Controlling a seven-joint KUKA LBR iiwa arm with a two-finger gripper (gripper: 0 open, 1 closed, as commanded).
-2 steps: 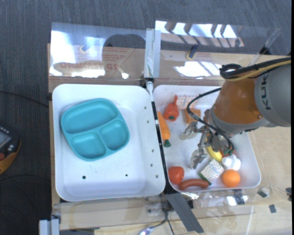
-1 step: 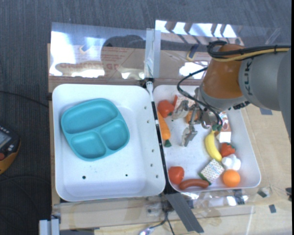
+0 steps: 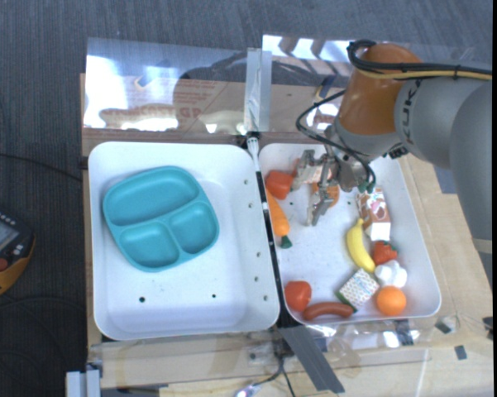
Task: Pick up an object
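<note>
My gripper (image 3: 321,195) hangs low over the upper middle of the right bin (image 3: 422,246), below the orange wrist band. A small orange piece (image 3: 329,192) shows right against the gripper; I cannot tell whether it is held. To its left lie a red-orange round fruit (image 3: 277,183) and a carrot (image 3: 279,220). To its right are a cake-slice toy (image 3: 375,207) and a banana (image 3: 360,246). Nearer the front sit a strawberry (image 3: 385,252), a white egg (image 3: 393,275), an orange (image 3: 390,301), a checkered cracker (image 3: 358,288), a sausage (image 3: 327,311) and a red tomato (image 3: 298,292).
The left bin (image 3: 231,296) holds a teal divided plate (image 3: 160,216). A raised divider (image 3: 267,246) runs between the two bins. Clear plastic panels (image 3: 174,89) stand behind both bins. The grey arm (image 3: 446,122) covers the right bin's upper right corner.
</note>
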